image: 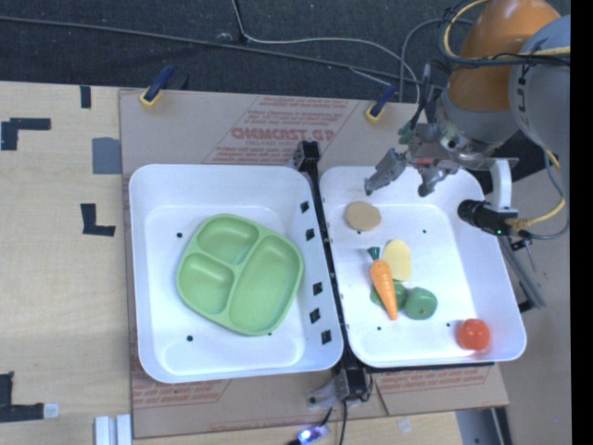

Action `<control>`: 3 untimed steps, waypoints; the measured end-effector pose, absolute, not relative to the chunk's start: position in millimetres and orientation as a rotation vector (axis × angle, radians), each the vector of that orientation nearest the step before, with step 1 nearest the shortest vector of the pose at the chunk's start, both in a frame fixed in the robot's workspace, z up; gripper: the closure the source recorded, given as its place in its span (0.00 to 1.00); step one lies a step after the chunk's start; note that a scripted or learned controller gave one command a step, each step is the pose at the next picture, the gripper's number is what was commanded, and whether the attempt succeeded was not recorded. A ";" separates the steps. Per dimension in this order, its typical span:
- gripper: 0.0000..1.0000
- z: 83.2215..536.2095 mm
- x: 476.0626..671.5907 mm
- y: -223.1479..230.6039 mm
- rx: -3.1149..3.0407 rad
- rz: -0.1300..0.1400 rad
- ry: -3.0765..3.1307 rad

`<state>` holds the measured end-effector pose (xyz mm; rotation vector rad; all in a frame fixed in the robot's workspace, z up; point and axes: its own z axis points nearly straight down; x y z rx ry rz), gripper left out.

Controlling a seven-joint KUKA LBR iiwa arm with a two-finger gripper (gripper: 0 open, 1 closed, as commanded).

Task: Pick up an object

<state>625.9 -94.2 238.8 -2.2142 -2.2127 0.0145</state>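
White plastic is what both shallow bins are made of, and they're set side by side on a sheet of brown cardboard [278, 128] that's been clamped down at its far edge with yellow-and-blue clips [156, 85].

The left bin [148, 276] is taken up by a green divided tray [241, 273] with three compartments, laid flat and turned a bit askew.

The right bin [482, 248] is where the pickable stuff is found. A round tan cookie-like disc [363, 216] is seen near the far-left part of that bin. Closer to the middle, a small cluster is piled together: an orange carrot [384, 288] lying lengthwise, a pale yellow piece [397, 259] touching it on the right, and a green piece [420, 302] tucked against the carrot's near end. A small teal bit [373, 252] can be made out at the carrot's top, though what it is can't really be told. A red tomato-looking ball [473, 334] is parked by itself in the near-right corner, well apart from the cluster.

The gripper [405, 178] is held above the far edge of the right bin, just beyond and to the right of the tan disc. Its two fingers [381, 175] are spread apart with nothing pinched between them, and no object is being touched. The grey arm with its orange band [500, 49] is seen reaching in from the upper right, with cables looped around it.

Black cables [232, 7] are strung across the dark floor beyond the bench.
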 end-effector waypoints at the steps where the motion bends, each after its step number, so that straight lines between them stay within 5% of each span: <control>1: 0.00 246.6 628.3 -94.1 -2.219 0.002 -2.222; 3: 0.00 135.7 628.8 -83.6 -2.217 0.009 -2.220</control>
